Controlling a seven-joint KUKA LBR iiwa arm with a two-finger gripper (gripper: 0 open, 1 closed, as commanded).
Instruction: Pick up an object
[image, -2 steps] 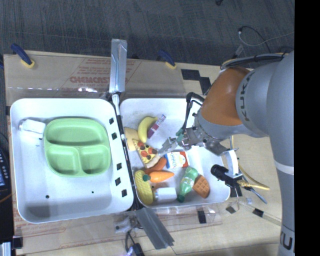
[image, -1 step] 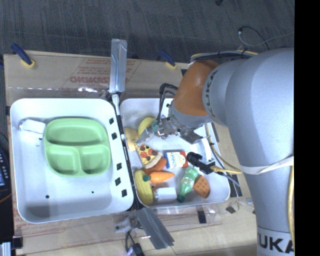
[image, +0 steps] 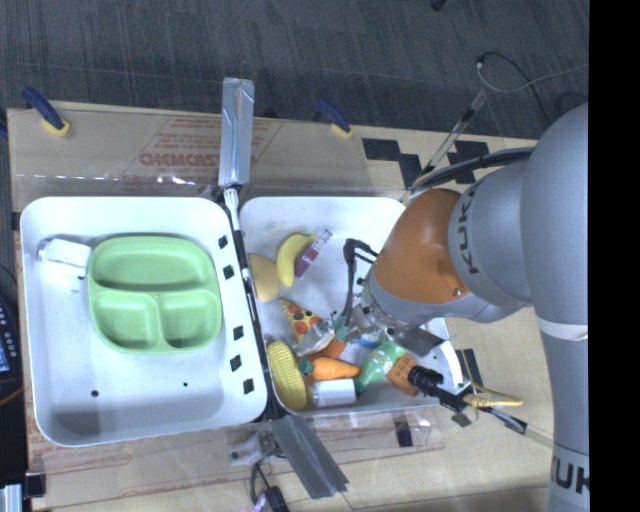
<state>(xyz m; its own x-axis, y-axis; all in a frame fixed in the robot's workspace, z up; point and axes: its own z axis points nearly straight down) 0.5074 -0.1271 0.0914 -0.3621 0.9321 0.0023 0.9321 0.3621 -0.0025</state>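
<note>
The grey arm with its orange band (image: 425, 265) reaches in from the right and hangs low over the right-hand shallow white bin (image: 375, 212), its bulk covering that bin's right half. The pincer (image: 352, 325) sits down among the clutter near the bin's middle, and whether it is released or clenched cannot be told from here. The loose things crowd the bin's lower left: a yellow plastic banana (image: 291, 257) beside a pale yellow wedge-shaped piece (image: 263, 277) that lies against the left wall, a small bottle with a pink cap (image: 312, 250) just right of the banana, a yellow corn cob (image: 285, 375) along the lower left corner, an orange toy carrot (image: 335, 368) next to it, a green item (image: 377, 365) just right of the carrot, and a white cylinder (image: 333, 393) touching the near wall. The upper strip of this bin is bare white floor, the only open room there. The left-hand white bin (image: 60, 400) holds a light green three-compartment tray (image: 155, 290), set toward its upper half, with bare floor below it, and a small white block (image: 67, 252) near its upper left edge. Both bins rest on the tan counter (image: 130, 140).
</note>
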